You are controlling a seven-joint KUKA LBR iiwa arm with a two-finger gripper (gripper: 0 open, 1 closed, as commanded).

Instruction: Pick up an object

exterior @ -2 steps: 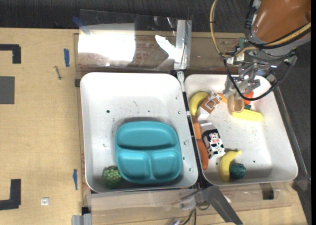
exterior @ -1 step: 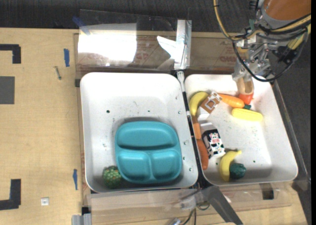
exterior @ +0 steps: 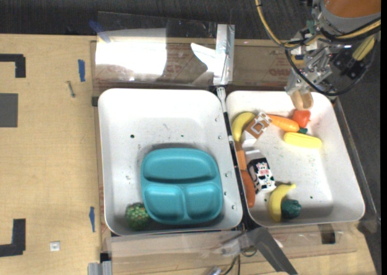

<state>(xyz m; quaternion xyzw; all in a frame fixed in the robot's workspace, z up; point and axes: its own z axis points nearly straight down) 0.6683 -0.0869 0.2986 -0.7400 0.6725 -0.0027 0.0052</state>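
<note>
- Nearest you, the left bin (exterior: 115,110) has a teal divided tray (exterior: 180,184) sitting toward its front, with a bumpy green ball (exterior: 137,215) tucked just beside the tray's front left corner.
- Front of the right bin (exterior: 338,198): a small banana (exterior: 278,198) touching a dark green lump (exterior: 291,208), and just behind them a little black and white carton (exterior: 262,175).
- A long orange carrot (exterior: 246,177) lies along that bin's left wall, right beside the carton.
- Further back you've got a bigger banana (exterior: 241,124), a small brown and white box (exterior: 259,125) leaning on it, an orange carrot piece (exterior: 284,123) and a yellow oblong thing (exterior: 303,141), all crowded together.
- A red pepper-ish piece (exterior: 301,116) sits at the back of that pile.
- The hand (exterior: 300,97) hangs over the right bin's back edge with a tan block (exterior: 300,99) at its tip, but you can't tell whether it's actually clamped.
- Beyond the bins, a clear plastic sheet (exterior: 157,56) lies on the worktop (exterior: 42,147).
</note>
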